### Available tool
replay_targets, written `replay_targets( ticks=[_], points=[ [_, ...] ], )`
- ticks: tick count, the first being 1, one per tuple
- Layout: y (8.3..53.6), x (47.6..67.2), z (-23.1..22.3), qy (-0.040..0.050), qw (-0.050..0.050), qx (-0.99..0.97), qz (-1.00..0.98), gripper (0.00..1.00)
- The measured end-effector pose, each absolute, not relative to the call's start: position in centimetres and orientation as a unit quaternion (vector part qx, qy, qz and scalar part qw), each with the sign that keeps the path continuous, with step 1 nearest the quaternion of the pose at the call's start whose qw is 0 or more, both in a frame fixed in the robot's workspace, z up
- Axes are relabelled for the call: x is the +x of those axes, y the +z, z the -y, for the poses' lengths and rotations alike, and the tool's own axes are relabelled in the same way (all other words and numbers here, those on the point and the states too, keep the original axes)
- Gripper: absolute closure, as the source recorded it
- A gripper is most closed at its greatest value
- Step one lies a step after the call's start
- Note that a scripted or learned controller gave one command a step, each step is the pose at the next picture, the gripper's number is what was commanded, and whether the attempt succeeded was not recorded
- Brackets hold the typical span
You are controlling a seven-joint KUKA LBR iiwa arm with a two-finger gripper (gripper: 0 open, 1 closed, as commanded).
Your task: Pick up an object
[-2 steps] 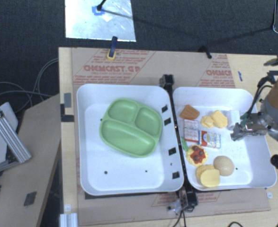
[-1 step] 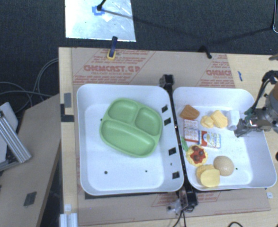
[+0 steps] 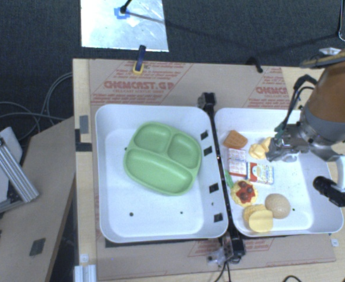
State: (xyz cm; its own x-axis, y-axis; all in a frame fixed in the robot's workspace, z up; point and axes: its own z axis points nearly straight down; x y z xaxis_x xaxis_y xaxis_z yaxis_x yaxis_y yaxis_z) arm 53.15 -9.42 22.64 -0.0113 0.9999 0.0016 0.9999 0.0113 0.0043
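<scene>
The right bin (image 3: 319, 216) holds several toy foods: an orange toast piece (image 3: 236, 140), a pale yellow piece (image 3: 258, 151), two white and red packets (image 3: 237, 161) (image 3: 262, 173), a small pizza (image 3: 244, 192), a tan bun (image 3: 278, 205) and a yellow cheese wedge (image 3: 260, 220). My gripper (image 3: 277, 151) hangs low over the bin's upper middle, right beside the pale yellow piece and just above the right-hand packet. The arm's grey and orange body covers the bin's upper right corner.
The left bin (image 3: 116, 216) holds a green divided plate (image 3: 163, 157). A black divider with clips (image 3: 216, 157) runs between the bins. A black part of the arm (image 3: 332, 191) juts over the right bin's right edge. Cardboard lies under both bins.
</scene>
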Motion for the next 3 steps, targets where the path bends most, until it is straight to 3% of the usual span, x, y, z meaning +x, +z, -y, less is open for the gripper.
replay_targets(
  ticks=[3],
  points=[
    [22.4, 59.3, -7.8, 0.0015, 0.0, 0.703, -0.711, 1.0]
  ],
)
